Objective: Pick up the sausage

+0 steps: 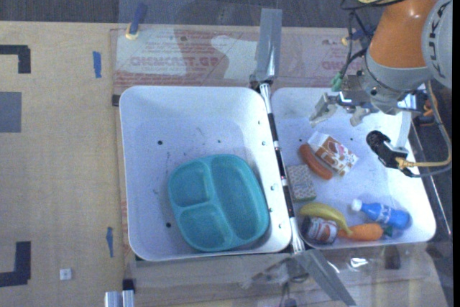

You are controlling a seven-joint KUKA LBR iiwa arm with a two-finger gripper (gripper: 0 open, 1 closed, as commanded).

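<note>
The left bin (144, 118) holds a teal divided tray (217, 202) toward its 5 o'clock corner. In the right bin (295, 108), the fingers (319, 110) hang spread and released at 12 o'clock, grasping nothing. The sausage (315, 161) lies mid-bin, touching a red-and-white packet (338, 154). A banana (325, 213) rests at 6 o'clock.

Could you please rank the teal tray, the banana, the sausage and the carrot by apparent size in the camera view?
1. Teal tray, clearly the largest.
2. Banana.
3. Sausage.
4. Carrot.
The sausage and carrot look much alike, so their order is unsure.
</note>
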